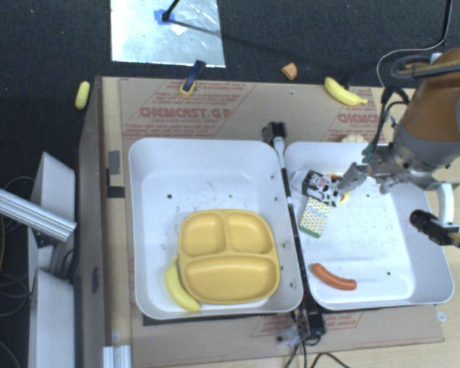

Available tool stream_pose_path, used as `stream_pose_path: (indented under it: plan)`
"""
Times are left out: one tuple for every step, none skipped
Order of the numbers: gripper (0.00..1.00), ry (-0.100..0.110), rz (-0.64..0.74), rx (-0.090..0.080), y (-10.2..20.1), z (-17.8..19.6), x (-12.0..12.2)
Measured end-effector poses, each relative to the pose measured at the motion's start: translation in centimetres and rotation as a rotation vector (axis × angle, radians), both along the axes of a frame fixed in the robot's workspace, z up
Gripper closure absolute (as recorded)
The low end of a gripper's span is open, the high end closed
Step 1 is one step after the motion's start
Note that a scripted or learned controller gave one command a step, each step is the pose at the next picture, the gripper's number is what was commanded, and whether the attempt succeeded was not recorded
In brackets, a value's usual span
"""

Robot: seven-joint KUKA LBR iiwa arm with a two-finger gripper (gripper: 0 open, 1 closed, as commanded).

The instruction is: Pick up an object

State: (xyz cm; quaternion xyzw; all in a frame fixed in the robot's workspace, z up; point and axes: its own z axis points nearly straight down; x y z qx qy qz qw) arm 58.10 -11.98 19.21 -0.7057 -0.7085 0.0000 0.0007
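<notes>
In the right bin (433, 271) lie a small black-and-white object with yellow bits (317, 183), a green dotted box (314, 218) just below it, and an orange-red sausage (334, 277) near the front wall. My gripper (346, 182) is low in the bin's back left part, right beside the black-and-white object, on its right. Whether it touches or holds that object I cannot tell. The arm reaches in from the right, its orange band (437, 106) above the bin's back right.
The left bin (199, 167) holds a yellow divided plate (228, 255) and a banana (178, 286) at its front left. Behind the bins, on the bench, lie another banana (343, 92), a small orange piece (290, 70) and a yellow item (82, 94).
</notes>
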Motion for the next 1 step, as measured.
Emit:
stream_pose_path:
  plan:
    - [0.0, -0.023, -0.002, -0.002, 0.49, -8.13, 4.32]
